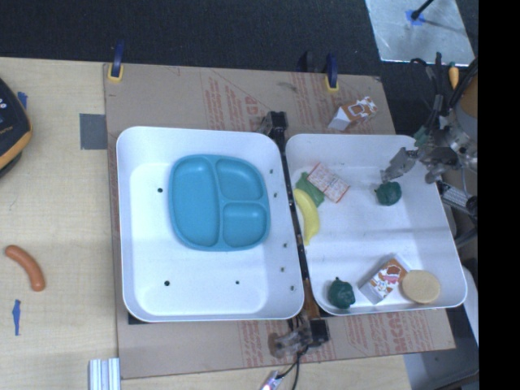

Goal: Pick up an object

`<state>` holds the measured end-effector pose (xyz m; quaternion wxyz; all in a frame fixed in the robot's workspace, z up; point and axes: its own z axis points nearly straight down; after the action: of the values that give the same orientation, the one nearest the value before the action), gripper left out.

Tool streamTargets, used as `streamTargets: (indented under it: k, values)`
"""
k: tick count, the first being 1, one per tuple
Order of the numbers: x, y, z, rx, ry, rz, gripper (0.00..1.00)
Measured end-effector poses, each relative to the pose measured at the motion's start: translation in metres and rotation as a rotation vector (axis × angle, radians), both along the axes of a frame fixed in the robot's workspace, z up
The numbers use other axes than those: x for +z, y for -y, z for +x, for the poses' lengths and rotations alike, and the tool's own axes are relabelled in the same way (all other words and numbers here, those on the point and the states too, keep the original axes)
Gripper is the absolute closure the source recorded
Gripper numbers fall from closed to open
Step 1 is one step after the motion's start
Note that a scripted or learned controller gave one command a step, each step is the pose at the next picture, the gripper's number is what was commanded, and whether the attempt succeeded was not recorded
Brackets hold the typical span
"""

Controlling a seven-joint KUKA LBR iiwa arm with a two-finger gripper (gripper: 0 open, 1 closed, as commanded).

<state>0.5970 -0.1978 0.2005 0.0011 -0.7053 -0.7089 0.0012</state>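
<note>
My gripper (pixel 414 167) hangs over the far right part of the right bin (pixel 366 242), and its two grey fingers (pixel 397 163) look spread apart with nothing between them. Just below and left of it a small dark green object (pixel 388 192) lies on the bin floor, clear of the fingers. The same bin holds a yellow banana (pixel 309 216), a red-and-white packet (pixel 328 182), a dark green vegetable (pixel 341 293), a small carton (pixel 384 281) and a tan round disc (pixel 421 287).
The left bin (pixel 138 242) holds a blue divided plate (pixel 219 201). A small carton (pixel 354 114) lies on the cardboard behind the right bin. A sausage (pixel 26 267) lies on the bench at far left, and a yellow-black device (pixel 10 128) sits at the left edge.
</note>
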Motion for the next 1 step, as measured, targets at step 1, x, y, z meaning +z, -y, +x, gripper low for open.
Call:
streamTargets:
  k: [1]
  values:
    - [-0.0608, 0.0134, 0.0343, 0.002, 0.000, -0.002, 0.00]
